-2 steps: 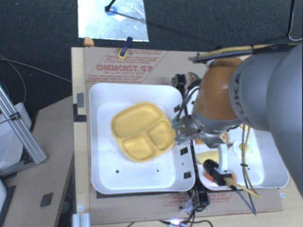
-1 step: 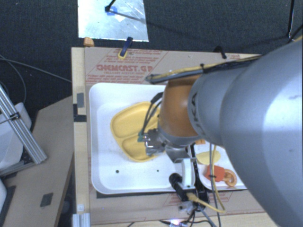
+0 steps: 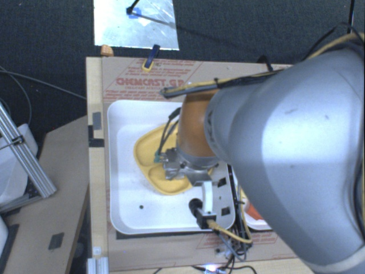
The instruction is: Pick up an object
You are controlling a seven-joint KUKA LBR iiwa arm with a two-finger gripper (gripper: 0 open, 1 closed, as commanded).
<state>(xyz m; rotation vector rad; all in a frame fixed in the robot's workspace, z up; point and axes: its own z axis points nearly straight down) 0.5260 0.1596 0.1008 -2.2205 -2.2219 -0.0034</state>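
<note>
One yellow object in white bin, under arm.

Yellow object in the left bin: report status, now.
Claw low over yellow object; grip unconfirmed. Object lies in left bin. Arm blocks the right side.

Even, fairly bright light; glare on the foil sheet; the near arm looms soft and blurred.
</note>
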